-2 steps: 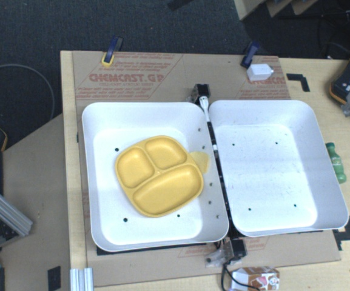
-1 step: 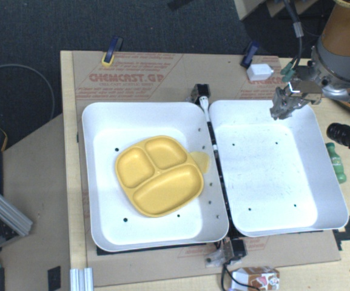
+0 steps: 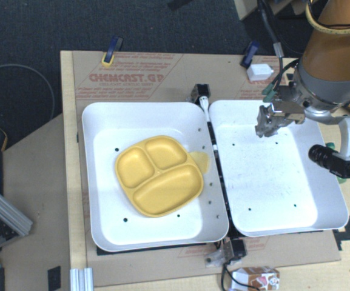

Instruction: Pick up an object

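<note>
A yellow divided plate (image 3: 158,176) with three compartments lies flat in the left bin (image 3: 99,162), near its middle. A smaller pale yellow piece (image 3: 200,161) pokes out from under the plate's right edge. My gripper (image 3: 267,128) hangs over the far part of the right bin (image 3: 296,217), well to the right of the plate. Nothing shows between its dark fingers.
A black clamp (image 3: 201,94) sits at the far end of the seam between the bins. Blue and yellow clips (image 3: 110,52) and a white block (image 3: 259,72) rest on the wooden board behind. A black cylinder (image 3: 327,157) juts in over the right bin's right side.
</note>
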`<action>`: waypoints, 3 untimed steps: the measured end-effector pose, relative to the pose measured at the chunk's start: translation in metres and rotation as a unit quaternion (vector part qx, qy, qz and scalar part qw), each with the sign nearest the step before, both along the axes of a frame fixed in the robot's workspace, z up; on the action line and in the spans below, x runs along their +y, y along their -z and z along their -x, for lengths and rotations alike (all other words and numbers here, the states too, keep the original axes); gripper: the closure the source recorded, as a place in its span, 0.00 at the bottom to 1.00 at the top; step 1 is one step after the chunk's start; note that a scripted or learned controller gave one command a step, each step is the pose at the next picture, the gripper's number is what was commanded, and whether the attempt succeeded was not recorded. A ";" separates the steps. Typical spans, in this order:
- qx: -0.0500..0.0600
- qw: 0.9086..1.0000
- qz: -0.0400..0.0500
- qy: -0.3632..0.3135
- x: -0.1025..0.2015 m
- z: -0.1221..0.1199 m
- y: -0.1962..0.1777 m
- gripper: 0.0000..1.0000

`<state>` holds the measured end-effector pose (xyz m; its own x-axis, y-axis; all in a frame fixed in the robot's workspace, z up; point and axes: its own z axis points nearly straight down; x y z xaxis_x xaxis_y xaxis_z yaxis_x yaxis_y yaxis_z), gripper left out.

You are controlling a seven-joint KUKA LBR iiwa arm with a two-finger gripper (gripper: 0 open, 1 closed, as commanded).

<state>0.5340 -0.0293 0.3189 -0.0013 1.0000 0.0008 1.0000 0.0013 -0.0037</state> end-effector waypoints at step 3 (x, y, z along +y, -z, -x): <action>-0.003 1.000 0.000 0.000 0.092 0.055 -0.100 1.00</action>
